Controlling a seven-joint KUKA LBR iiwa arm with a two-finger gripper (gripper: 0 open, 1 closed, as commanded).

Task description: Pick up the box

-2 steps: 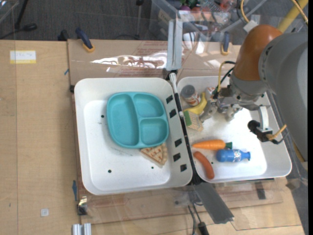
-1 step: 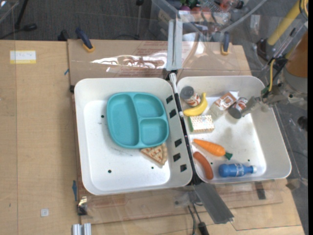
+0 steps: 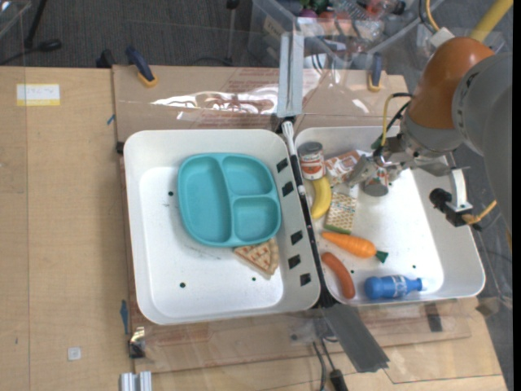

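Crowding the box [image 3: 343,210] in the right bin [image 3: 456,279]: a can [image 3: 311,160] at eleven o'clock, a banana [image 3: 321,199] at nine, a carrot [image 3: 352,243] at six. The gripper [image 3: 370,176] hangs at one o'clock; whether its fingers are clenched I cannot tell. The left bin [image 3: 163,287] holds a teal divided plate [image 3: 227,199] and a waffle [image 3: 259,257].

The grey arm [image 3: 480,96] enters from the right edge of the camera view, its orange band [image 3: 452,68] high up near the top right. Below the band the wrist bends down and leftward, with cables looped around it. The gripper [image 3: 370,173] hangs low at the end of the wrist, pointing down and left.
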